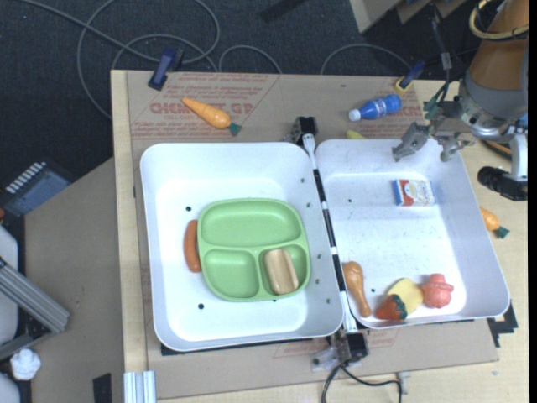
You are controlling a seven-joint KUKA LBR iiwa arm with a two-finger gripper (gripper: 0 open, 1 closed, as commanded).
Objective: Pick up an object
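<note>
My gripper (432, 144) hangs open over the far edge of the right bin (470, 225), with nothing between its fingers. A small white and blue carton (412, 192) lies in that bin, a little in front of the gripper. Along the bin's near edge lie a tan chicken drumstick (356, 285), a yellow and red toy (399, 298) and a pink strawberry-like toy (436, 290). In the left bin (168, 183) a green divided tray (250, 247) carries a bread roll (281, 270), and an orange sausage (193, 245) lies beside the tray.
On the cardboard behind the bins lie an orange carrot (210, 113) and a blue and white bottle (377, 107). Another small orange toy (490, 222) sits outside the right bin's right rim. Cables run across the dark floor at the back.
</note>
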